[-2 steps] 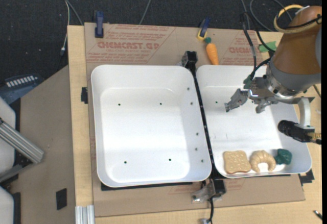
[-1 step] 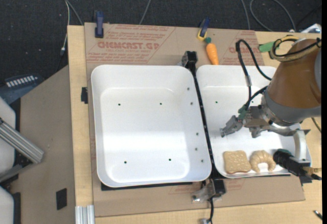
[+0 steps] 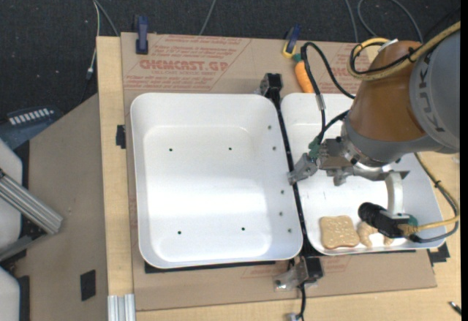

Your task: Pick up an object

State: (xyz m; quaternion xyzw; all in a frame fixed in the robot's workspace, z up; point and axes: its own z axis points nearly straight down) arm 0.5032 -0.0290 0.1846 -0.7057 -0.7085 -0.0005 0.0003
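From the camera view, two white bins sit side by side on a printed cardboard sheet (image 3: pixel 219 56) laid over the bench (image 3: pixel 110 202). The grey and orange arm (image 3: pixel 387 107) reaches in from the right and hangs over the right bin (image 3: pixel 292 111), hiding much of its middle. The end effector (image 3: pixel 301 170) is low at that bin's left edge, just beside the wall it shares with the left bin (image 3: pixel 205 188). Whether it is open or closed cannot be told, and nothing is seen in its hold.

A tan square biscuit (image 3: pixel 337 232) lies flat in the near part of the right bin, near the front rim, apart from the end effector. A paler piece (image 3: pixel 365 236) lies just to its right, partly covered by the robot.

On the far side, an orange stick (image 3: pixel 303 78) lies on the cardboard, with a blue clamp (image 3: pixel 141 33) at the far edge.
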